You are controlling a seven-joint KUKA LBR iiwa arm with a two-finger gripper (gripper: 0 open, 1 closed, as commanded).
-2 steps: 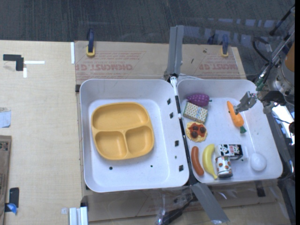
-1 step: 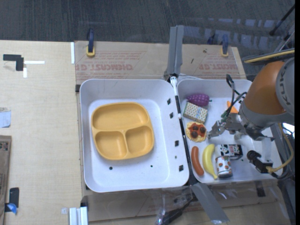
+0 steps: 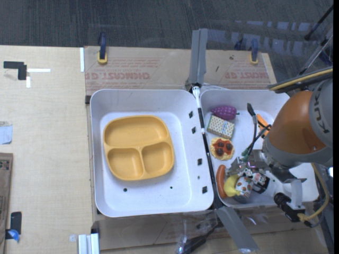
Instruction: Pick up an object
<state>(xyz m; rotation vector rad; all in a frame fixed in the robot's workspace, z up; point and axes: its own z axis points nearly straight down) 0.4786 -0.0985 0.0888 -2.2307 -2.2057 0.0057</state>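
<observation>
Several toy foods lie in the right bin (image 3: pixel 241 100). A purple bunch of grapes (image 3: pixel 224 111) sits at the back, a tan cracker square (image 3: pixel 220 126) just in front of it, then a small round pizza (image 3: pixel 222 148). Near the front wall lie a red sausage (image 3: pixel 221 178) and a yellow banana (image 3: pixel 231 185). My gripper (image 3: pixel 247 178) is low in the front of this bin, right beside the banana and over a small mixed-colour item (image 3: pixel 242 188). The arm's orange band (image 3: pixel 297 123) covers the bin's right half.
The left bin (image 3: pixel 100 157) holds a yellow three-compartment plate (image 3: pixel 139 146). A grey post (image 3: pixel 198 57) rises behind the divider between the bins. An orange object (image 3: pixel 262 121) pokes out beside the arm.
</observation>
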